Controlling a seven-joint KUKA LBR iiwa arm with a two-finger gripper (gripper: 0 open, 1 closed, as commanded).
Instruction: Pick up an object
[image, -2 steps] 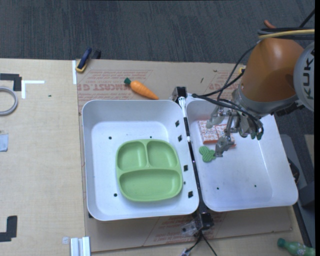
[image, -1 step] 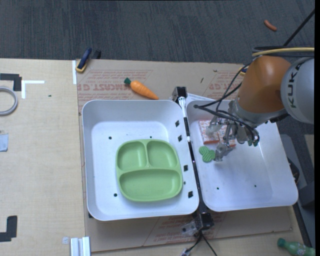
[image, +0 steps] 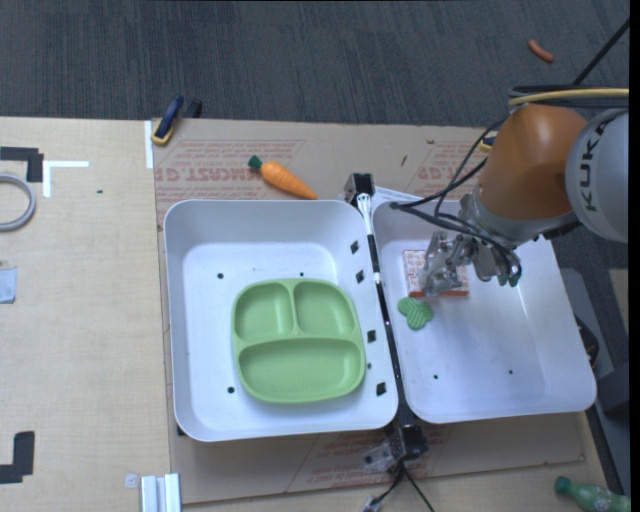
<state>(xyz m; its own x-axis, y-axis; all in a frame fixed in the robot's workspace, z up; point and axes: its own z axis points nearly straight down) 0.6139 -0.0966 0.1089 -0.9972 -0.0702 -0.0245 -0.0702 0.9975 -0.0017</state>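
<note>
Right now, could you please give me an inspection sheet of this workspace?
Surface: two white bins; left bin, right bin, on cardboard.
Job's things: small green object and a red-and-white flat item in the right bin.
Clutter: green divided plate in the left bin; toy carrot behind the bins.
Grippers: gripper low over the right bin's left part.
Cables: black cables at the wrist.
Surroundings: dark carpet.

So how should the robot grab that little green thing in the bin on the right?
Probably straight down from above. The small green object lies low on the floor of the right bin, close to the left wall, so a side approach looks blocked there. The hand hovers just up and right of it. Pinching across its narrower middle seems best, though its exact shape is too small to tell.
</note>
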